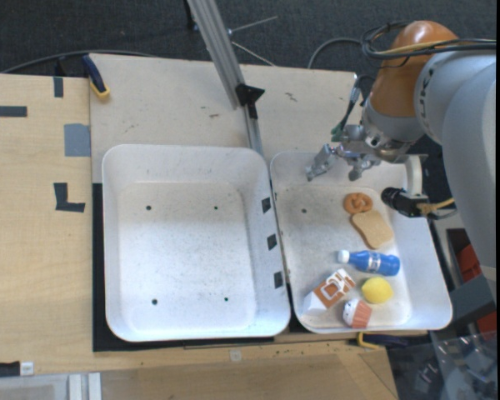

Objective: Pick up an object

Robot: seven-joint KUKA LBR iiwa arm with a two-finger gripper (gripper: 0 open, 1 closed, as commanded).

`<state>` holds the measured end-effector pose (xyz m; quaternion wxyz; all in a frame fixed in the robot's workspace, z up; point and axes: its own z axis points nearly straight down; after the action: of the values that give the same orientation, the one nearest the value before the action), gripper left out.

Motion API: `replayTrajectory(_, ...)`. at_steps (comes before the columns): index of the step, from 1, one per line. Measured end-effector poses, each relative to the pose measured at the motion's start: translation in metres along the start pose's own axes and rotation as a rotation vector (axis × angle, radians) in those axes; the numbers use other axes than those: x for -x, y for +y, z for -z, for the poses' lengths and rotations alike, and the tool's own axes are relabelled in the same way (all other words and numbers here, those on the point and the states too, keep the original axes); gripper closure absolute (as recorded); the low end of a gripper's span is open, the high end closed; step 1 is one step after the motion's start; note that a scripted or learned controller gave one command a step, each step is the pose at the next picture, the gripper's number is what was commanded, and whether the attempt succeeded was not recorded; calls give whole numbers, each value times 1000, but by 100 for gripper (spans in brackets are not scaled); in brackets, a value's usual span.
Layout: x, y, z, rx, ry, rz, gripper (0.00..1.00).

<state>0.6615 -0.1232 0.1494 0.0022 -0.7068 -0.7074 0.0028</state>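
Gripper (337, 165) open above bin's far end; pretzel (358, 202) just beside, untouched.

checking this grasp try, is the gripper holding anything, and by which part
Nothing is held: the gripper hovers open above the right bin's far end.

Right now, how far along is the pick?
Nothing looks picked yet. The gripper hangs over the right bin's far end, fingers open with nothing between them. The pretzel, bread slice, blue bottle and lemon lie in that bin. Descent and grasp remain.
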Motion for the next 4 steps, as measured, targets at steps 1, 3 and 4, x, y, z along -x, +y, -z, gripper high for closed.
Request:
replayTrajectory(1, 10, -2, -54, 0, 0, 0, 0)
replayTrajectory(3, 10, -10, 13, 10, 0, 0, 100)
replayTrajectory(4, 15, -13, 58, 11, 0, 0, 100)
